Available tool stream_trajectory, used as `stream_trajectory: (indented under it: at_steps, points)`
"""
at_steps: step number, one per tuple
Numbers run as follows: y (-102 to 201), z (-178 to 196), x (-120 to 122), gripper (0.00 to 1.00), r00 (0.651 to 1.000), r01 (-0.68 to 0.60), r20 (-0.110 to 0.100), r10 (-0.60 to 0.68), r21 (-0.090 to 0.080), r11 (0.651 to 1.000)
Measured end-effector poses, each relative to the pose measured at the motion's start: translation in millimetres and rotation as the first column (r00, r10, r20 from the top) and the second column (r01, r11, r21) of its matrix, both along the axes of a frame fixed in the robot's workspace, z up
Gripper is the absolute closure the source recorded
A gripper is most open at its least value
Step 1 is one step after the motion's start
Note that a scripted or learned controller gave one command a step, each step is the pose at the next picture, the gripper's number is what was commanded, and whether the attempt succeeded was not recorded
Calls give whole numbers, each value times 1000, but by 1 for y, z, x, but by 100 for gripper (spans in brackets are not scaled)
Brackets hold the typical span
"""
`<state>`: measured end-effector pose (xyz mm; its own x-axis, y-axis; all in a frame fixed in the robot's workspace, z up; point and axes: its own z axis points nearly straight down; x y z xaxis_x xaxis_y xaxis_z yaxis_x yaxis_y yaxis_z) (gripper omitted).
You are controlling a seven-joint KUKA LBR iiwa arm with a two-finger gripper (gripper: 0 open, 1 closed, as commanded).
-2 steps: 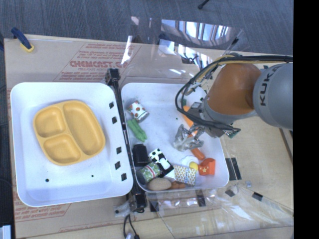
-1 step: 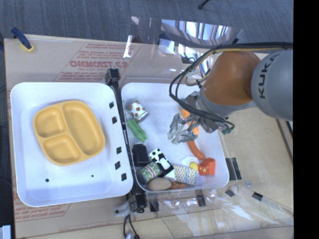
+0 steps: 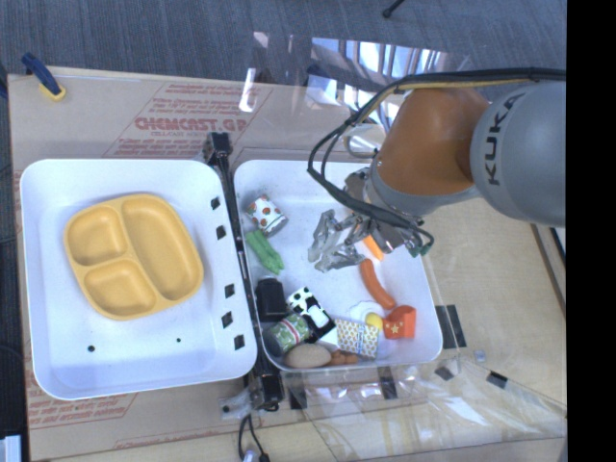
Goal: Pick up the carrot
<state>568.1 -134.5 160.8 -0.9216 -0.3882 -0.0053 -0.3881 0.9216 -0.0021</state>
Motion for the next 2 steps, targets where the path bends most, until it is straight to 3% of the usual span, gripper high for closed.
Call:
stream_trajectory:
  at_steps: [1,2]
  points:
    - [-65,57,-8,100,991,130,0,-130,-3,991]
    - [-31,6,-9,100,855,519,-7,-519,0,855]
